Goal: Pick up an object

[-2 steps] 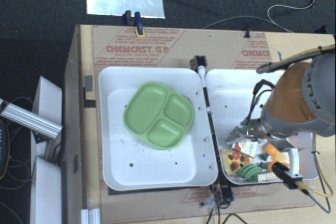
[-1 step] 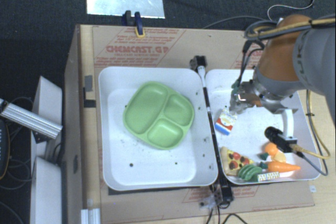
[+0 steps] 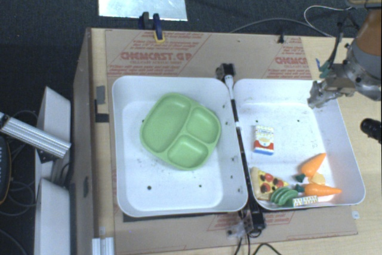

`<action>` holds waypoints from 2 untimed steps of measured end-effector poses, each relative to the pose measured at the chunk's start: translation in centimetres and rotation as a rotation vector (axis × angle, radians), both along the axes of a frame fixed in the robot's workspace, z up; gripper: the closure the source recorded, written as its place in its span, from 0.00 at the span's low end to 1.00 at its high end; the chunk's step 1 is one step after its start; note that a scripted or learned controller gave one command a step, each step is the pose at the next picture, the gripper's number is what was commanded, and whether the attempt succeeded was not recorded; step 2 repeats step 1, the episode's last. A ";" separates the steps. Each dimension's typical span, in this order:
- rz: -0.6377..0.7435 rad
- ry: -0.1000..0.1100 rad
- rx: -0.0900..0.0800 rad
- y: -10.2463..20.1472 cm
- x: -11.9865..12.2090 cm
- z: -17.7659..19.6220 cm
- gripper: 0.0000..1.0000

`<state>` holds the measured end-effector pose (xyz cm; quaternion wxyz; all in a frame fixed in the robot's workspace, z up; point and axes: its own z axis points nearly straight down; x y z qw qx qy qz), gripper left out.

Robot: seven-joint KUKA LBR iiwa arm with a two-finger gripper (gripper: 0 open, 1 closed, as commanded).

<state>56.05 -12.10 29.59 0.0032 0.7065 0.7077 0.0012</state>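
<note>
One carrot [image 3: 321,190] lengthwise left-right, tip right.

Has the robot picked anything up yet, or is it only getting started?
Nothing looks picked up yet. The grey two-finger gripper is at the right white bin's upper right edge. The small red-and-white carton, orange toy carrots and toy pizza slice lie in that bin; the green divided plate sits in the left bin. Reaching and grasping are left.

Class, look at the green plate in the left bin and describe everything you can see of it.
The green divided plate is pale green, looks like smooth plastic, and has rounded corners and three compartments: one large, two smaller. It lies flat, right side up, turned slightly askew, near the middle of the left white bin. It touches nothing else.
</note>
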 end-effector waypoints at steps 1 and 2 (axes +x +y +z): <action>0.002 0.004 0.002 0.1 0.0 -0.2 0.00; 0.002 0.004 0.002 0.1 0.0 -0.2 0.00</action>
